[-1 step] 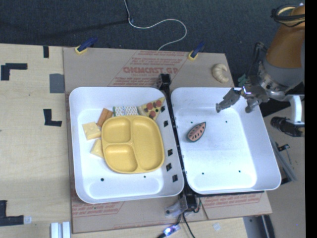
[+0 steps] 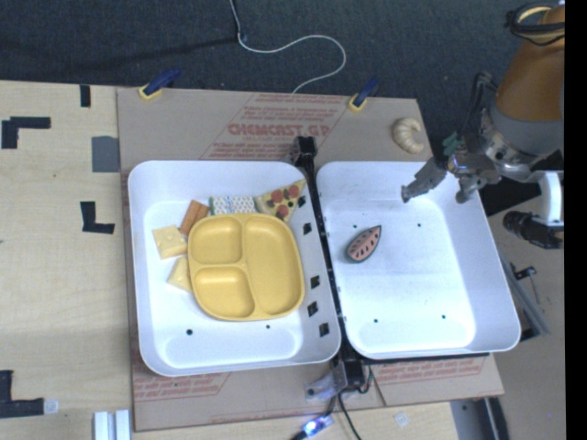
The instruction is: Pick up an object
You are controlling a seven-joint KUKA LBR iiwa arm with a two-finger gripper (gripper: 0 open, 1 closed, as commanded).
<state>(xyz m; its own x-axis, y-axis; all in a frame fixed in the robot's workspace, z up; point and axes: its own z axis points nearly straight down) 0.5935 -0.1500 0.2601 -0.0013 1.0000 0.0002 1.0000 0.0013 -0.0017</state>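
Gripper (image 2: 443, 182) hangs over the right bin's (image 2: 477, 282) far right corner, fingers spread apart, nothing between them. The brown leaf-shaped object (image 2: 363, 243) lies on that bin's floor, well apart.

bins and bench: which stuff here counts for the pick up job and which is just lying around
For the job:
gripper, open, over the right bin
brown oval object in the right bin
yellow divided plate and small food-like pieces in the left bin

Lying about:
beige lump on the cardboard behind the bins
white cable
blue clamps
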